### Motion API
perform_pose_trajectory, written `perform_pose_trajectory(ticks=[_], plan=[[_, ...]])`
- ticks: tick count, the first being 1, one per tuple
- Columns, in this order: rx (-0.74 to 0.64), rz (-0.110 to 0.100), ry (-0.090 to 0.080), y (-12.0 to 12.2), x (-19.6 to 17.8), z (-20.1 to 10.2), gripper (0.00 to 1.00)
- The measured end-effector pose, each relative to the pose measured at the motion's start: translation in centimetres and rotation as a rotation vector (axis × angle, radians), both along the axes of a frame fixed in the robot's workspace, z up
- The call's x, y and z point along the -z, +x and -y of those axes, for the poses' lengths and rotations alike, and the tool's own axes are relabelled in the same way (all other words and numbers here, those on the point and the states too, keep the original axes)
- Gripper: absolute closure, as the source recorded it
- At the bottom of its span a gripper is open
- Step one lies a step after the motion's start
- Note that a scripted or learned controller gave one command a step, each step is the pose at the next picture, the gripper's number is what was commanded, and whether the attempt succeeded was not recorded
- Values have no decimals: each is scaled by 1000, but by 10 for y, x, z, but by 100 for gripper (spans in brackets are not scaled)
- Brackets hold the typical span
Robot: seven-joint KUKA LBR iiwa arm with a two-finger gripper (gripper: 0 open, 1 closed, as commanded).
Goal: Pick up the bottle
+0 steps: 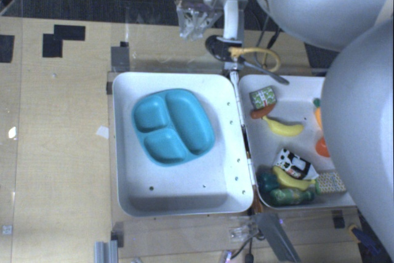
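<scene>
Bottle [284, 193], a dark teal-green one by the look of it, lies on its side at the near end of the right bin [295, 84], tucked against the near wall. A yellow banana-like piece [292, 178] lies across its top and a black-and-white patterned item [294, 162] sits just behind that, so it's crowded in there. Further up the same bin: a second banana [284, 127], a reddish piece [263, 111] and a small green printed box [263, 97]. Over in the left bin [129, 194], a blue divided plate [174, 126] sits alone.

And the gripper [198, 23]? It hangs high at the far side, above the tabletop [61, 132] beyond the bins, well apart from the bottle. Nothing sits between its clear fingers, which look parted, holding nothing.

So this reads as the approach step, not yet begun in earnest. Next move, I'd say, calls for a long travel toward the near right corner, then a descent lined up across the bottle's body, clear of that banana on top. Tight spot against the wall; a snag looks likely.
</scene>
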State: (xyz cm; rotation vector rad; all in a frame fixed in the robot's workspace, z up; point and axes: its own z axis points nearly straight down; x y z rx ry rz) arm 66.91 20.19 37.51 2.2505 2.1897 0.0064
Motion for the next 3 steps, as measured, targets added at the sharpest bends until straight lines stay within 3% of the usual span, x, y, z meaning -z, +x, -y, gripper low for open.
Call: perform_pose_trajectory(ticks=[1,2,3], plan=[[-1,-1,0,-2,49,-34,100],[-1,-1,0,-2,49,-34,0],[-321,-2,-1,-52,168,4,0]])
